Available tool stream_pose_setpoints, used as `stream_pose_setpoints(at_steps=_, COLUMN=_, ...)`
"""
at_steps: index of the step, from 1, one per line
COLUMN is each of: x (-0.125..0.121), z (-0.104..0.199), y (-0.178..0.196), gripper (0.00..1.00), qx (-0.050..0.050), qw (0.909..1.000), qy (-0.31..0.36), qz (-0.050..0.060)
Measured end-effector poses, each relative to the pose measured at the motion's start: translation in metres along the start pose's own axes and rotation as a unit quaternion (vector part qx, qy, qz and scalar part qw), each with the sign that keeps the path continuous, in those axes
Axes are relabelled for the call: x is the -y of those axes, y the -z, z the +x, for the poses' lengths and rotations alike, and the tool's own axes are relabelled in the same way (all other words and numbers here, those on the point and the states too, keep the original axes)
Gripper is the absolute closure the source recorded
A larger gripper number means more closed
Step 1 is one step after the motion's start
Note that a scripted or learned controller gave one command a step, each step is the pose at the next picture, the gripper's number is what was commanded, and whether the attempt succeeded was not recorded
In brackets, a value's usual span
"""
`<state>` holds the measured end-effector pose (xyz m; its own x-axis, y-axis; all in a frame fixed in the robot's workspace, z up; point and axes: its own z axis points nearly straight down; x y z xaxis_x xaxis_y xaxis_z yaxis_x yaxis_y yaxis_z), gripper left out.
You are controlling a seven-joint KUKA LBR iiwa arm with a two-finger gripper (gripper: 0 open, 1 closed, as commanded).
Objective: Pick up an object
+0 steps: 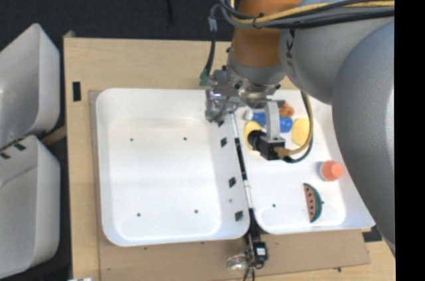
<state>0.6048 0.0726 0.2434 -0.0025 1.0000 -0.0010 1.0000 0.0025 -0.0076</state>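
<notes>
Gripper (220, 107), grip state impossible to tell, hovers; your nearest target, yellow object (301, 131), lies near it, rightward.

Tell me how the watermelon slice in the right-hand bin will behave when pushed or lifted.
The watermelon slice lies flat in the right-hand bin, so a push would probably slide it, not roll it. Its crisp wedge outline suggests a stiff, light toy. Lying so low, it may be awkward to grip from above.

Two bins, left bin (159, 173) and right bin (289, 216); one watermelon slice (313, 201), one orange-red piece (331, 171), one yellow piece (301, 131), one blue piece (286, 126).
</notes>
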Motion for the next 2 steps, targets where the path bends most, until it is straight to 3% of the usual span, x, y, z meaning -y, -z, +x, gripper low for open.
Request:
stream_pose_setpoints(at_steps=1, x=0.015, z=0.125, y=-0.109, gripper=1.0, qx=-0.001, qw=1.0, qy=0.004, qz=0.0)
stream_pose_setpoints(at_steps=2, x=-0.049, z=0.142, y=0.009, gripper=1.0, qx=-0.002, qw=0.9999, qy=0.001, qz=-0.011)
